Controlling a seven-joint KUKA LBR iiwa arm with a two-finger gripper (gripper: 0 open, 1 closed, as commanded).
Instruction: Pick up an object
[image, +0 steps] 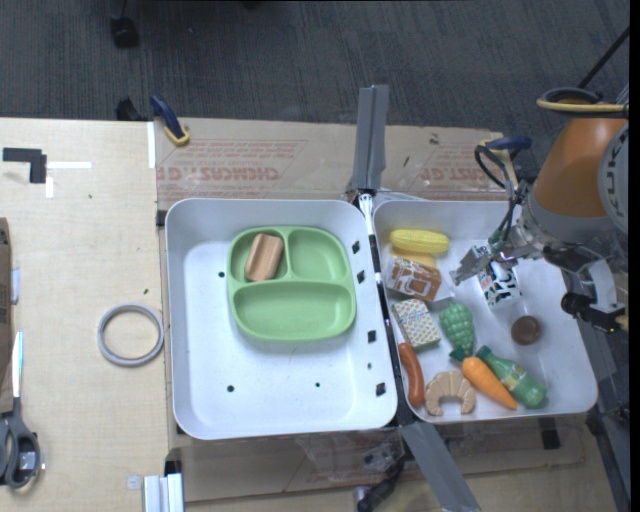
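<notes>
While the arm (585, 180) reaches in from the right, its gripper (488, 262) hangs over the right bin (570, 340), upper middle part. Can't tell how wide it stands; the tip is a grey blur against a small white-and-black item (500, 286) just below it. Whether it touches or holds that item, can't tell either.

Candidate things, all in the right bin:
- corn cob (420, 241), just left of the gripper, near the top wall
- packaged bread snack (414, 279), below the corn, left of the gripper
- checkered cracker block (417, 324) and green grapes (457, 326), side by side, below-left of the gripper
- brown round piece (526, 328), below-right of the gripper, apart from the rest
- red sausage (410, 372) along the left wall
- croissant (450, 392) near the bottom wall
- carrot (485, 380) lying across a green bottle (520, 380), lower middle

Left bin (200, 330): green divided plate (293, 285), a bread roll (264, 256) in its upper-left compartment. Well apart from the gripper.

On the bench at left: tape ring (131, 333), scissors (18, 440).
</notes>
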